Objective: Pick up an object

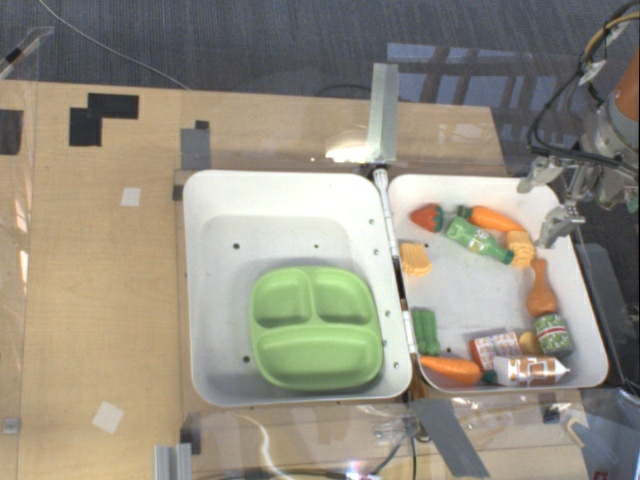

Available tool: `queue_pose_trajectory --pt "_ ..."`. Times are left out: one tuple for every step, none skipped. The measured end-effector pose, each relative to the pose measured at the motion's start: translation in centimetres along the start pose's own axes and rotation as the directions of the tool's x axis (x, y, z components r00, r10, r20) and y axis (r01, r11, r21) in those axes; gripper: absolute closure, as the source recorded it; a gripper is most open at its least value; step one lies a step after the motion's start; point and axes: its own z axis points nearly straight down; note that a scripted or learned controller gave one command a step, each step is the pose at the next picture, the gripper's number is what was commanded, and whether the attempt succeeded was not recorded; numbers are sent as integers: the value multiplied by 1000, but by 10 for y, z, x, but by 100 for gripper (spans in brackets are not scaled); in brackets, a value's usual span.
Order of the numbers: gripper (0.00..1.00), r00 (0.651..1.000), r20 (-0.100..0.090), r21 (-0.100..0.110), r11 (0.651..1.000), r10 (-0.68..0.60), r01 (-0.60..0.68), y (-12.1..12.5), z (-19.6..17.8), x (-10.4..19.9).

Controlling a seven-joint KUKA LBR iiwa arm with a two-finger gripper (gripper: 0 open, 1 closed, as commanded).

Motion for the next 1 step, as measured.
queue_pose_trajectory --pt "0 999 -11 -4 999 48 -48 -27 105 -66"
